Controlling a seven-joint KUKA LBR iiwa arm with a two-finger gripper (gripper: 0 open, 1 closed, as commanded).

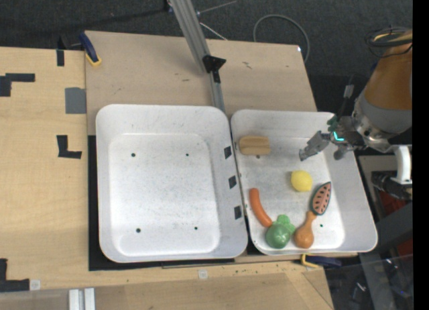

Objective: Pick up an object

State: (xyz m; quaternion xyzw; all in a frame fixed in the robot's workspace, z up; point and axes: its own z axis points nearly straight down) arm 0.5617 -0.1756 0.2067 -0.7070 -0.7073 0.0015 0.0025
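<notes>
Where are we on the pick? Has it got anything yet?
Nothing looks picked yet. The tool hangs over the upper right of the right bin with nothing between its fingers. All the items lie in that bin: bread roll, lemon, watermelon slice, carrot, broccoli and an orange pear-shaped piece. Left to do: descend on one, close and lift. The lemon lies nearest.

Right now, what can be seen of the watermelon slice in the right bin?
The watermelon slice looks like a small toy wedge: red flesh with dark seed spots and a green rind along its outer curve. It lies flat on the floor of the right bin, near the right wall, tilted with its top end leaning right. The lemon sits just to its left, apart from it. Its lower end meets or nearly meets the orange pear-shaped toy; contact is unclear.
</notes>
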